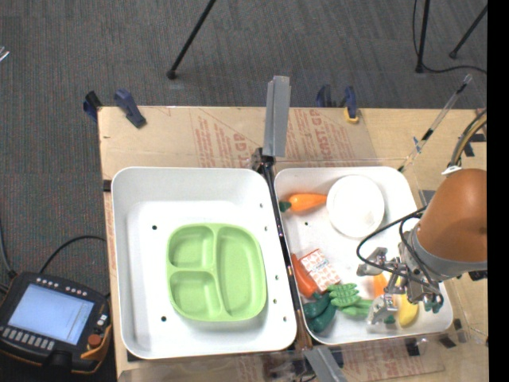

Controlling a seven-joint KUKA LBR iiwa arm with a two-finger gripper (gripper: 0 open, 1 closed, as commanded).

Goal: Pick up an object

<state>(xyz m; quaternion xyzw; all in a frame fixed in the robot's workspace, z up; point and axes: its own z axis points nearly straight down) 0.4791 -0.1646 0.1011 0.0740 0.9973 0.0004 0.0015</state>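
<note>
While low over right bin (398, 180) at 5 o'clock | hand (395, 299) beside yellow toy (408, 314), set for pick | grip state: cannot tell | green tray (216, 273) left bin, out of reach path

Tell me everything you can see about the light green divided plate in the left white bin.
The light green divided plate is a rounded rectangle that looks like matte plastic, with a raised rim and three compartments: two smaller ones stacked on its left side and one long one on its right. All three hold nothing. It lies flat and right side up on the floor of the left white bin, slightly toward the near right corner, turned a little askew. It touches the bin floor alone; the gripper is over the other bin.
</note>
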